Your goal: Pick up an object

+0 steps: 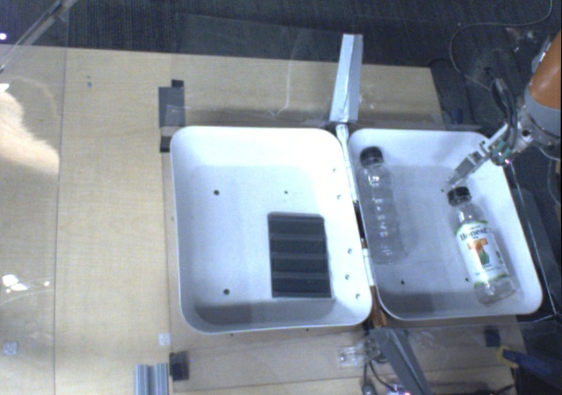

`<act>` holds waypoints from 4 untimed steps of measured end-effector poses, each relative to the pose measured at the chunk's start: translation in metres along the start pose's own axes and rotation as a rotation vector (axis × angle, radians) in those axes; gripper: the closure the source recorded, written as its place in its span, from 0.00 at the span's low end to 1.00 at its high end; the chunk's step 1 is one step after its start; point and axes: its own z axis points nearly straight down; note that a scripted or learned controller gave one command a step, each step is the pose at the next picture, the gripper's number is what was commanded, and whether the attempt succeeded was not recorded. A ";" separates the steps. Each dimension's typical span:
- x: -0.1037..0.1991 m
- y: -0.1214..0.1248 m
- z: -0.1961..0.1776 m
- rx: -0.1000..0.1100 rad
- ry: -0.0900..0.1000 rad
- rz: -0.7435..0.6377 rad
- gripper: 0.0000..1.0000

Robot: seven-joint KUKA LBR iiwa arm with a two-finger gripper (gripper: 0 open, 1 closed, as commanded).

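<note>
Two clear plastic bottles with black caps lie in the right bin [421, 301]. One plain bottle [380, 207] rests along that bin's left wall, cap pointing away. The other bottle [480, 248] carries a white and orange label and lies near the right wall. My gripper [459, 175] reaches in from the upper right and hangs just above and behind the labelled bottle's cap [458, 196]. Nothing is seen held in it. A black ribbed rectangular block [299, 254] lies flat in the left bin [202, 209].
The arm's orange band [549, 77] and cables sit at the upper right, over the right bin's far corner. A grey metal post [347, 77] stands behind the seam between the bins. Small clamps sit at the bench's front edge.
</note>
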 end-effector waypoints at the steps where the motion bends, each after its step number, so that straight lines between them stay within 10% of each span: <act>1: -0.012 0.022 0.092 0.002 0.003 -0.090 0.00; 2: -0.008 0.042 0.076 0.000 0.002 -0.030 0.00; 3: 0.005 -0.007 0.050 0.001 0.002 0.009 0.00; 4: -0.016 0.027 0.109 -0.002 0.000 -0.119 0.00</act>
